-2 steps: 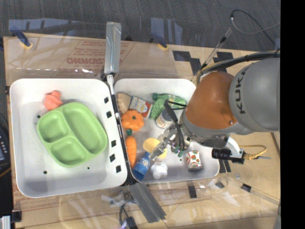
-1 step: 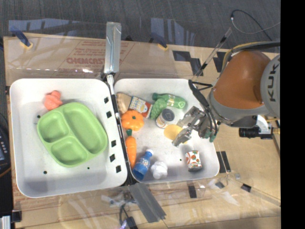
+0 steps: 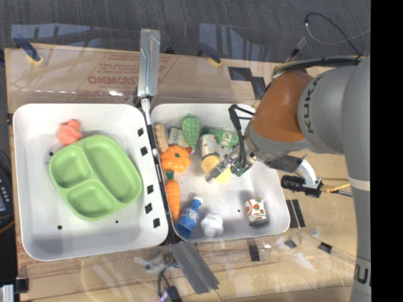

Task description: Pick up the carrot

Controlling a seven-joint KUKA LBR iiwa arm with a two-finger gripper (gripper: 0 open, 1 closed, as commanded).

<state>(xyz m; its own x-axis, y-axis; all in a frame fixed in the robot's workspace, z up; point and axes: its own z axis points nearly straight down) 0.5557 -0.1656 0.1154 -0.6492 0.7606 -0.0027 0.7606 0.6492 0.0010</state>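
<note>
The carrot is a short orange stick lying along the left wall of the right bin, just below an orange pumpkin toy. My gripper hangs over the middle of that bin, well to the right of the carrot and apart from it. A yellow piece sits right at the gripper's tip; whether it is gripped is not visible. Nothing touches the carrot except the bin wall and a blue bottle near its lower end.
The right bin also holds a green knobbly toy, a tin can, a beige roll, a white lump and a red-and-white can. The left bin bears a green divided plate and a pink toy.
</note>
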